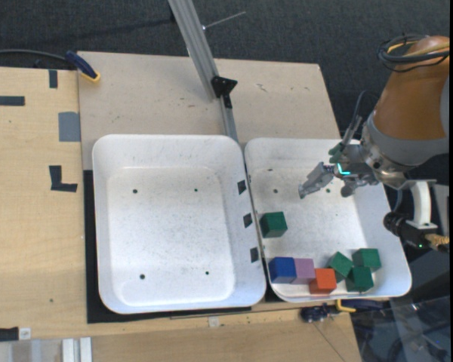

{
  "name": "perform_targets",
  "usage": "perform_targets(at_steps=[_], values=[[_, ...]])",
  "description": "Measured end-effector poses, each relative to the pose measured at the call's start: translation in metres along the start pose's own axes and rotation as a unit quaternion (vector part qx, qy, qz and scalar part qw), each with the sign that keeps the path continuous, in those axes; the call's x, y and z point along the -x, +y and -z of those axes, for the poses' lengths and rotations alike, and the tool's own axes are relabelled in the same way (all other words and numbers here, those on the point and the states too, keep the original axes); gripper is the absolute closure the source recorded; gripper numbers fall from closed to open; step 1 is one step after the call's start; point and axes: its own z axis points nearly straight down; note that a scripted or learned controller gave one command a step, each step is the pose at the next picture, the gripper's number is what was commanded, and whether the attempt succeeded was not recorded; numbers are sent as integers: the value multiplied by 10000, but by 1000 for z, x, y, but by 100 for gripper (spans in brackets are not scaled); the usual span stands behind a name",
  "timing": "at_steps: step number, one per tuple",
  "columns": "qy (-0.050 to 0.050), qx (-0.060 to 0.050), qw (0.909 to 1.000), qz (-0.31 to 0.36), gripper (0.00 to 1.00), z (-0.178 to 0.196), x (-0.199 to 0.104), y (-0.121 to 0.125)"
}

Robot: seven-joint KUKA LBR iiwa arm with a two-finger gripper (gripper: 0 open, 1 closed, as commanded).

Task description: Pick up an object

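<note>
Bins sit side by side on the counter; the left bin has nothing to offer, so the pick comes down to the right bin. A green cube lies alone in its middle, nearest of all the blocks to the end effector, which hangs above the bin's upper right part with its fingers spread and nothing between them. From there the cube lies down and to the left, no great way off. The blue block and the rest crowd the near wall, further away.
</note>
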Motion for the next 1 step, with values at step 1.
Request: perform_targets(at_steps=[1], values=[[-1,19,10000,3,0,2,0,1]])
